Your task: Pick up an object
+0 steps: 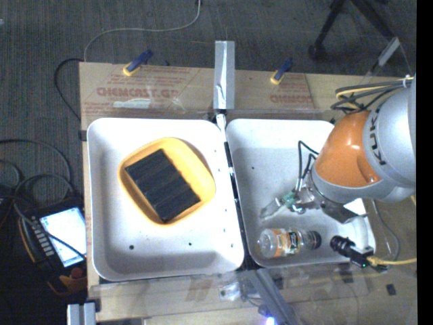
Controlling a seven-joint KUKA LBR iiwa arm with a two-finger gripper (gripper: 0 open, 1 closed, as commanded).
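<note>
**binwatcher:** So the grey arm with the orange band comes in from 3 o'clock and hangs over the right shallow white bin. The claw sits low over that bin's floor, roughly in the middle. Honestly can't tell how it's set, it's too small and blurry there.

**torque_tom:** Where's the stuff to grab?

**binwatcher:** There's a small clear plastic bottle with a dark cap lying on its side along the right bin's 6 o'clock wall, cap end pointing to 3 o'clock. It's just below the claw but looks apart from it. Nothing visibly between the claw's tips.

**torque_tom:** And the other bin?

**binwatcher:** The left shallow white bin has a yellow rounded dish with a black ribbed slab inside it, sitting a bit toward 12 o'clock of centre and turned at an angle.

**torque_tom:** Anything else around?

**binwatcher:** Two blue-and-yellow clamps on the bench's 12 o'clock edge, and a lit tablet screen on the floor out at 9 o'clock.
</note>
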